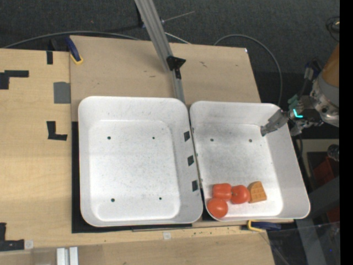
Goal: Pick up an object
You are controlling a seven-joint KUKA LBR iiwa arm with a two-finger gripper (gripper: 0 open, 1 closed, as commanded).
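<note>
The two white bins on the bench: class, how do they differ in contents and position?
The right bin holds red pieces and an orange block near its front edge; the left bin shows only dark specks. The gripper hangs over the right bin's edge, far from the left. Both are shallow and white.

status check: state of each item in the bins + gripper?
gripper: above the right bin's upper right rim, nothing between its fingers
red pieces: three, clustered at right bin's near edge, touching
orange waffle-like piece: lying beside the red pieces
right bin: holds all the pieces
left bin: speckled
</note>
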